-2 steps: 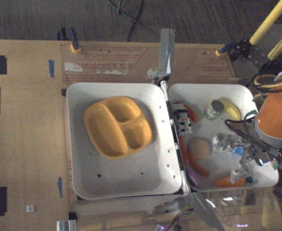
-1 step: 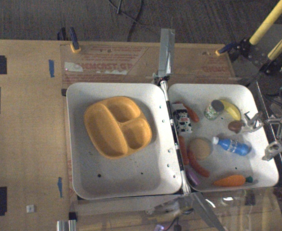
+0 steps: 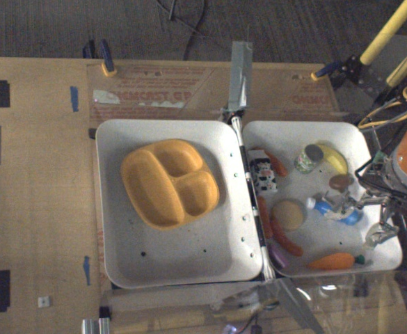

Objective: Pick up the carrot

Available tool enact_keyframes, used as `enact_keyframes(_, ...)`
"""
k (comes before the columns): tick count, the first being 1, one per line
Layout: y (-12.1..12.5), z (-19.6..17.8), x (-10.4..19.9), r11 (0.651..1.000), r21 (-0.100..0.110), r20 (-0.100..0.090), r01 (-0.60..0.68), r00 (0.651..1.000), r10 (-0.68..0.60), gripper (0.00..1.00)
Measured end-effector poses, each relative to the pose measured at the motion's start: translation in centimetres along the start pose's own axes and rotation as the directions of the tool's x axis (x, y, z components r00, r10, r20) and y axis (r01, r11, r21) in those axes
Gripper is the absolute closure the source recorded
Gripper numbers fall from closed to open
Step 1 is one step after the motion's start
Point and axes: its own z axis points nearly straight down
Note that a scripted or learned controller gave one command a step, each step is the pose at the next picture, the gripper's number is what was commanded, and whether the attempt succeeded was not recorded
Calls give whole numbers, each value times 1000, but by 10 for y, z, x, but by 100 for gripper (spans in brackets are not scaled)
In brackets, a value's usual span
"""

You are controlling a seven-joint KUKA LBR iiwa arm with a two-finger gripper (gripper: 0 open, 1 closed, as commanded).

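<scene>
1. Camera view: the tool (image 3: 382, 234) hangs over the right bin's (image 3: 297, 132) right edge; whether it is wide or narrow cannot be told.
2. Nothing visible in its grip; the pick looks yet to be made.
3. Just beside it, the carrot (image 3: 332, 261) lies flat against the bin's near wall.

Faint red print on cardboard sheet (image 3: 154, 92) behind bins; illegible.

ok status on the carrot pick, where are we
Gripper at right bin's right edge, nothing between its fingers. Carrot lying free at the front wall, just left of it. Blue bottle close behind.
</scene>
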Motion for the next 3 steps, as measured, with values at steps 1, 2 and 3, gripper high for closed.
enact_keyframes(1, 24, -71, -39, 957, 3, 1, 291, 957, -291, 0)
enact_keyframes(2, 50, -17, -39, 848, -2, 0, 530, 848, -530, 0)
enact_keyframes(3, 21, 71, -8, 730, -2, 1, 684, 730, -684, 0)
